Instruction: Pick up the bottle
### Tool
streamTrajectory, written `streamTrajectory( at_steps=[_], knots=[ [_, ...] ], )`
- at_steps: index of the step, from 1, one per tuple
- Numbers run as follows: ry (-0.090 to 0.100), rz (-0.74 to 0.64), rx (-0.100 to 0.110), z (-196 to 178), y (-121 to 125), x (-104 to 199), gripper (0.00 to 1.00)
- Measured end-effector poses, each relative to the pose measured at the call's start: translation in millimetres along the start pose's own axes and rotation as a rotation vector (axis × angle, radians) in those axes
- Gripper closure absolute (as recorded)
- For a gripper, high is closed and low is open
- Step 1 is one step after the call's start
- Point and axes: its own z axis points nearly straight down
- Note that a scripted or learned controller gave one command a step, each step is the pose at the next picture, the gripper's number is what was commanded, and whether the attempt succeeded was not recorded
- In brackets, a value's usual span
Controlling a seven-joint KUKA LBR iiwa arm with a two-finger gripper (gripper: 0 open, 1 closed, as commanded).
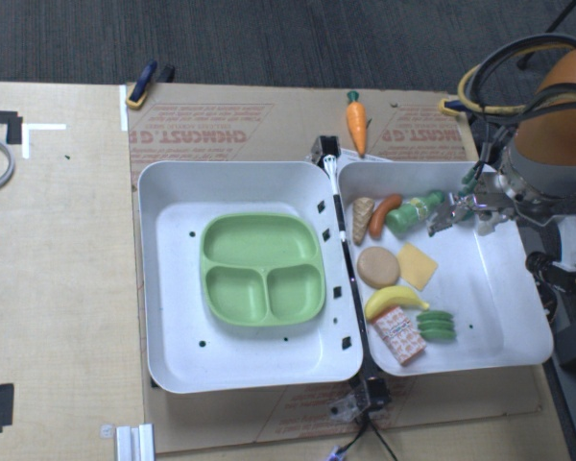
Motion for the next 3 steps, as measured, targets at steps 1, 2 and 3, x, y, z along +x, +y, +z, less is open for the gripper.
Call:
streamTrajectory(
  at_steps=[1, 2, 3],
  knots=[
    [-0.001, 0.000, 0.000, -9.5, 0.3, -0.4, 1.00],
    [0.000, 0.070, 0.002, 0.4, -92.7, 67.7, 1.00],
    [0.000, 0.036, 0.001, -42.2, -93.9, 135.6, 1.00]
  ],
)
